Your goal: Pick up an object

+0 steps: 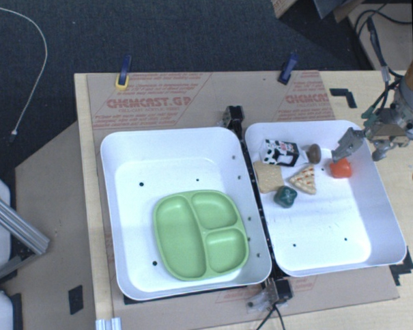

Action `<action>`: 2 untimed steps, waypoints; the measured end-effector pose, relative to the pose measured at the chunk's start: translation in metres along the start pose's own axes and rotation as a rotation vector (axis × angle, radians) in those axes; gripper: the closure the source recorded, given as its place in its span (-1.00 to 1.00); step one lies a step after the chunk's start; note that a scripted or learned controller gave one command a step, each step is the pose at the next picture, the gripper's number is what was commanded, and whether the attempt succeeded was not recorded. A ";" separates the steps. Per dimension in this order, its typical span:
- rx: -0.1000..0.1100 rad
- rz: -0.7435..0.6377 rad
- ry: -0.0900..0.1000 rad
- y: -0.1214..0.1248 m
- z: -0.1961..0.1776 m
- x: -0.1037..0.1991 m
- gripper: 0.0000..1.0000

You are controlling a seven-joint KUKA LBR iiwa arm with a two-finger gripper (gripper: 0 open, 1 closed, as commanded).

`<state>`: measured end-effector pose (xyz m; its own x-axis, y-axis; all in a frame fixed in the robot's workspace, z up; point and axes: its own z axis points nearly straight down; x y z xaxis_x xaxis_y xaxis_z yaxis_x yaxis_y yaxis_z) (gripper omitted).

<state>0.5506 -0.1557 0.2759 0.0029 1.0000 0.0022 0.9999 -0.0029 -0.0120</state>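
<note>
The right bin [373, 222] holds several small items in its far half. There is a red-orange piece [340, 168], a brown lump [314, 153], a black-and-white cow-patterned item [280, 151], a tan bread slice [267, 177], a pizza-like wedge [303, 180] and a dark green object [286, 196]. My gripper [363, 148] hangs over the bin's far right corner. It is open, its left finger [346, 146] just above the red-orange piece. Nothing sits between the fingers.
The left bin [124, 164] holds a green divided plate [200, 233]. A black clamp [233, 116] sits at the far end of the seam between the bins. Blue and yellow clips [123, 74] pin the cardboard underlay at the back.
</note>
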 end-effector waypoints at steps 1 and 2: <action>-0.012 -0.003 -0.002 0.002 -0.006 0.000 -1.00; -0.005 -0.003 0.000 0.011 0.051 0.004 -1.00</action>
<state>0.5610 -0.1519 0.2247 -0.0002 1.0000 0.0021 1.0000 0.0002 -0.0072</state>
